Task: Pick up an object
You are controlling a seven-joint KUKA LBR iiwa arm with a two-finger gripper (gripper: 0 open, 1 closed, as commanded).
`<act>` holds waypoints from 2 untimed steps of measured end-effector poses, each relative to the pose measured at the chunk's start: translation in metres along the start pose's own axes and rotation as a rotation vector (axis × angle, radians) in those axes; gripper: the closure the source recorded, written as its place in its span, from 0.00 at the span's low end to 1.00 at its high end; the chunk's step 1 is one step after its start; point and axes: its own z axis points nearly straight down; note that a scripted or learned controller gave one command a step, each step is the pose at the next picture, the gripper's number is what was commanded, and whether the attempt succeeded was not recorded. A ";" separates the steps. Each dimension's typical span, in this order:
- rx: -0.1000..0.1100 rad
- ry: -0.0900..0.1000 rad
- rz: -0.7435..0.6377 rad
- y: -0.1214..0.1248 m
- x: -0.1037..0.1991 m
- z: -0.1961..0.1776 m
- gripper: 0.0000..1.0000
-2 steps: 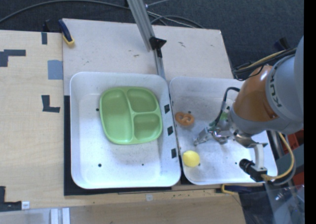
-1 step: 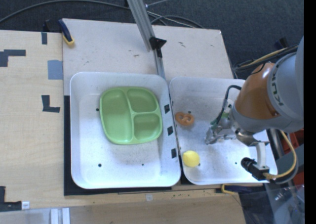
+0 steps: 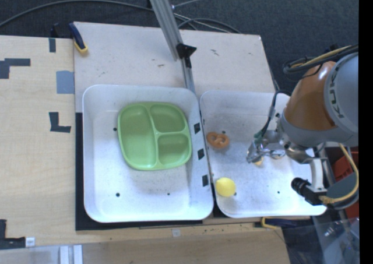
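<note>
Far to the left of the claw, the bench (image 3: 35,140) shows a pale wooden top with grey and dark tape marks stuck on it. A blue and yellow clamp (image 3: 78,38) sits at the upper left corner of a lighter board (image 3: 145,53) that lies under the bins. Beyond the bench the floor is dark carpet (image 3: 262,0), with black cables (image 3: 87,3) curving across it.

The left bin (image 3: 99,199) is well apart from the claw, on its left. Its white floor is speckled with dark grit, and a green divided plate (image 3: 154,136) with three compartments lies flat in its upper middle. A grey metal rail (image 3: 163,12) slants down from the top edge and ends at a black bracket just above the seam between the two bins.

The right bin (image 3: 245,105) holds two small things. An orange pretzel-shaped toy (image 3: 218,140) lies near the bin's left wall, a short way left of the claw and about level with it. A yellow ball (image 3: 225,187) rests lower down, near the front left corner, below and left of the claw.

The claw (image 3: 257,157) hangs low over the middle of the right bin, apart from both toys. Whether it is open or closed, I cannot tell; a small pale bit shows at its tip, too small to identify. The grey arm with its orange band (image 3: 309,99) fills the space to the right.
</note>
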 end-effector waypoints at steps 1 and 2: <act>-0.001 -0.001 0.001 0.003 -0.004 -0.043 1.00; 0.001 0.000 0.001 0.003 -0.004 -0.062 1.00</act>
